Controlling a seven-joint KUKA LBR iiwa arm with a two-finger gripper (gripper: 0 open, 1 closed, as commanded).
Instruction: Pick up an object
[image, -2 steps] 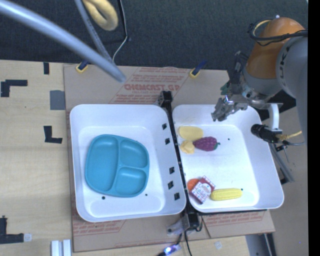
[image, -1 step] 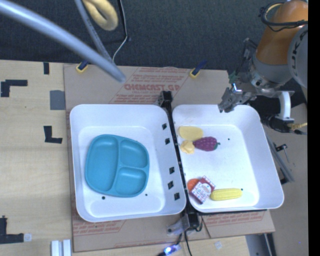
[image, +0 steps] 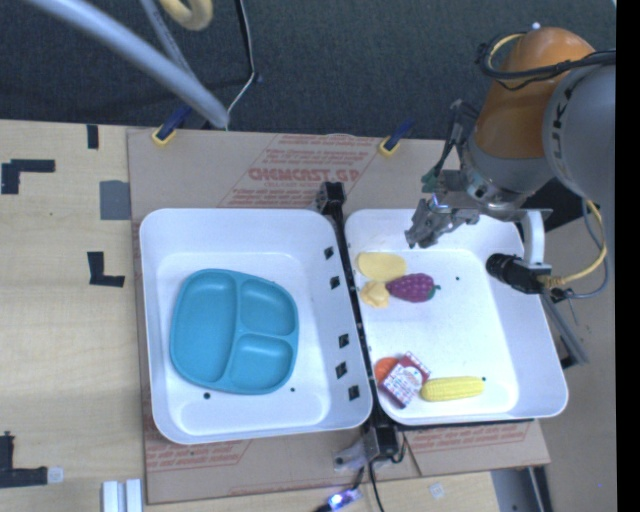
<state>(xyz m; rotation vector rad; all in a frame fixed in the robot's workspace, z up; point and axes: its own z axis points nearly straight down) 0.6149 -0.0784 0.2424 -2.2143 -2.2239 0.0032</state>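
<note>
The gripper (image: 424, 228) hangs over the far part of the right bin (image: 520, 330), above and just behind the yellow lemon-shaped toy (image: 381, 265) and the purple grape bunch (image: 411, 288). I cannot tell how it is set, and nothing shows in its grasp.

Candidate objects all lie in the right bin: the lemon and grapes close together near the dividing wall, with a small yellow piece (image: 375, 293) touching them; a corn cob (image: 452, 388) and a red-and-white packet (image: 403, 381) sit at the near edge, a red-orange item tucked beside the packet.

Risks, as I judge them: the lemon, grapes and small piece are crowded, so a descent may land between them and push them apart. Rounded toys may squirt out. The near-wall position risks a strike on the bin's rim.

The left bin (image: 160, 240) holds a blue divided plate (image: 234, 330).

Writing: red print on the cardboard sheet (image: 290, 175) under the bins, too blurred for me to read reliably. The packet's label is illegible.
</note>
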